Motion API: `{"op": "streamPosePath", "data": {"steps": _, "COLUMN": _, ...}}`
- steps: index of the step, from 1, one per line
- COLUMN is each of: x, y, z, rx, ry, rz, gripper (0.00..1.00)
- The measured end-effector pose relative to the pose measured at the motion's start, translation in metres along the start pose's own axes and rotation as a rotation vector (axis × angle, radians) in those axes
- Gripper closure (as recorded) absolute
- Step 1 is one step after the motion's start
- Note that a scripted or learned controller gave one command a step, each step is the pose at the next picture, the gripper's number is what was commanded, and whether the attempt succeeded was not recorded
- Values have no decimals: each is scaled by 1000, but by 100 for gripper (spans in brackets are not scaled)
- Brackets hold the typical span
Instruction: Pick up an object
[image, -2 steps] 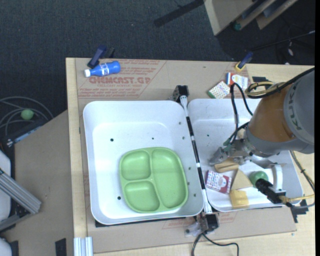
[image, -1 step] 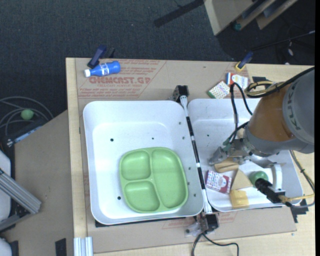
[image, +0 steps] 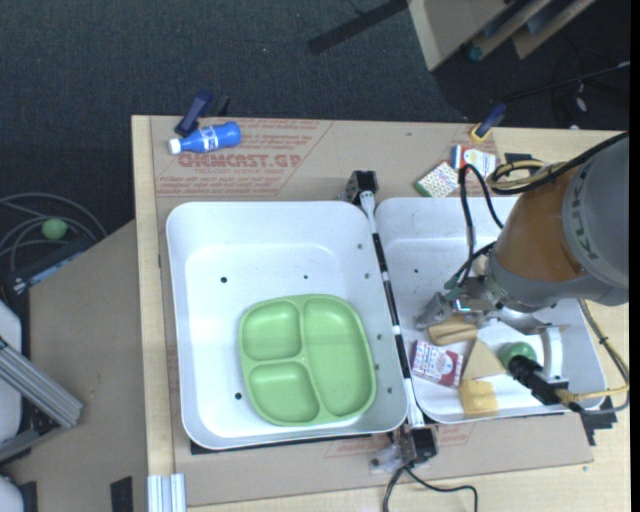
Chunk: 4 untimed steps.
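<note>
The arm reaches into the right bin (image: 425, 225) from the right, and my gripper (image: 455, 306) is low over its middle. Directly under the gripper lies a tan, bread-like piece (image: 452, 329), touching or nearly touching it. A red and white packet (image: 436, 362) rests just in front of that, near the bin's left wall. A pale wedge (image: 489, 356) and a yellow block (image: 479, 396) lie at the bin's front. The wrist hides the part of the bin behind the gripper.
A green divided plate (image: 304, 358) sits in the left bin (image: 200, 250). On the bench behind the bins lie a blue and white bottle (image: 206, 138) and a small patterned card (image: 438, 181). A black rod (image: 380, 262) runs between the bins.
</note>
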<state>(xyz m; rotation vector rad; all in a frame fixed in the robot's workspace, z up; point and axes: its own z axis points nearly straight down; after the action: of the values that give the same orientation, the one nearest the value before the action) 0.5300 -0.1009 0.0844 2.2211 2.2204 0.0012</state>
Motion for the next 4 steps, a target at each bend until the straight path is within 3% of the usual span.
{"op": "streamPosePath", "data": {"steps": 2, "x": -5, "y": -18, "z": 0, "rx": 4, "ry": 1, "rz": 0, "gripper": 0}}
{"op": "streamPosePath", "data": {"steps": 3, "x": 5, "y": -8, "z": 0, "rx": 0, "ry": 0, "rz": -1, "gripper": 0}}
{"op": "streamPosePath", "data": {"steps": 4, "x": 4, "y": -21, "z": 0, "rx": 1, "ry": 0, "rz": 0, "gripper": 0}}
